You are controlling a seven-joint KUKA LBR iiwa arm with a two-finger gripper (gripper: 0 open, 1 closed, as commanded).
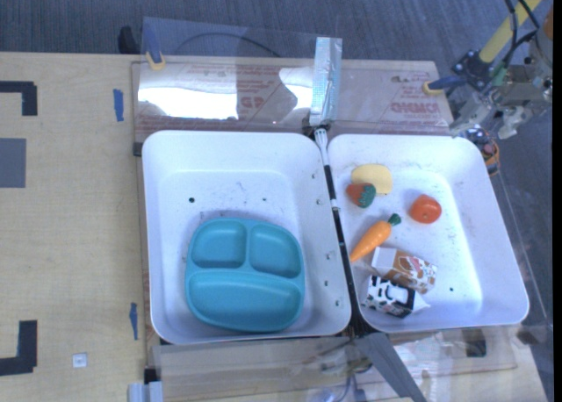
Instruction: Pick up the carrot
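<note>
The carrot (371, 239), orange with a small green top, lies at a slant in the right bin (492, 242), near that bin's left wall. Its green end points up and to the right. My gripper (490, 112) hangs over the bin's far right corner, well away from the carrot and up to its right. It is partly cut off by the frame's edge, and nothing shows in its grasp.
In the right bin also lie an orange tomato (426, 209), a yellow piece (373, 175) with a red and green piece (363, 194) beside it, and small cartons (399, 282) just below the carrot. The left bin (167, 172) holds a teal divided tray (246, 275).
</note>
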